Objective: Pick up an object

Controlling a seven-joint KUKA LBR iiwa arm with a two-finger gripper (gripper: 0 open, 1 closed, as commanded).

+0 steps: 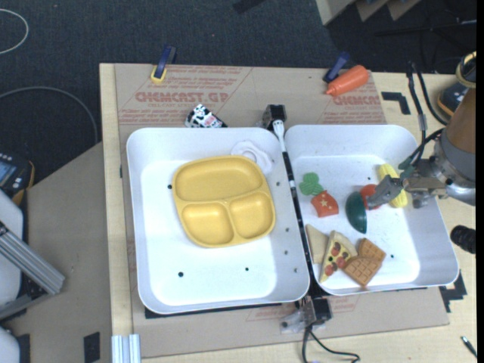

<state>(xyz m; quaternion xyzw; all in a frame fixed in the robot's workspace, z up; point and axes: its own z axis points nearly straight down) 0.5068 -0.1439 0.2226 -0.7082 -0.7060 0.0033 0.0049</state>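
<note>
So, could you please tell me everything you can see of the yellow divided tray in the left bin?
The yellow divided tray looks like matte plastic, rounded at its corners, with three compartments: one wide one along the far side and two smaller ones nearer the camera. It lies flat and slightly skewed on the floor of the left bin, towards the far side. A small white piece sits at its far right corner.

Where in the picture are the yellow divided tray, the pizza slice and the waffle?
yellow divided tray (pixel 224 200): camera view, middle ridge between its compartments.
pizza slice (pixel 336 256): camera view, centre of its topping.
waffle (pixel 366 261): camera view, middle of its grid face.
</note>
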